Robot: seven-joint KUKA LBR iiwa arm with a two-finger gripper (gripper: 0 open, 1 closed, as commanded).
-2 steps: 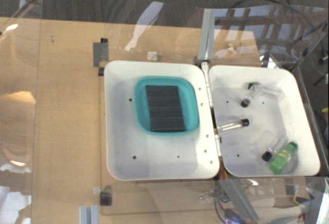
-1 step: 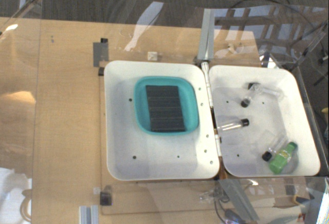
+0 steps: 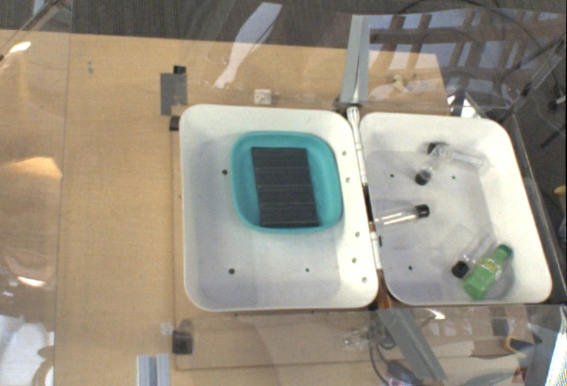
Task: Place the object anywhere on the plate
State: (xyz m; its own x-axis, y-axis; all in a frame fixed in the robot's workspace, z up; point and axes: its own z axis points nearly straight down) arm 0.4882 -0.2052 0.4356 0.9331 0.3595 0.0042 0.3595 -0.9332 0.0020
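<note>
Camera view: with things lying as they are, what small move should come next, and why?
Probably bring the arm in over the right white bin toward the green plastic bottle near its front corner. The teal square plate in the left white bin bears only a dark ridged slab; the bottle and clear vials lie ungrasped.

Teal plate [image 3: 286, 181], rounded-square, sits flat in the upper middle of the left white bin [image 3: 213, 269]; a dark ribbed rectangular slab [image 3: 284, 187] lies on its centre, long side running near to far. In the right white bin [image 3: 523, 198] lie three clear vials with black caps: one [image 3: 434, 160] near the far wall, one [image 3: 400, 215] close to the left wall at mid-bin, one [image 3: 470, 258] toward the near right corner. A small green bottle [image 3: 486, 274] lies on its side just beside that last vial, tilted diagonally.
</note>
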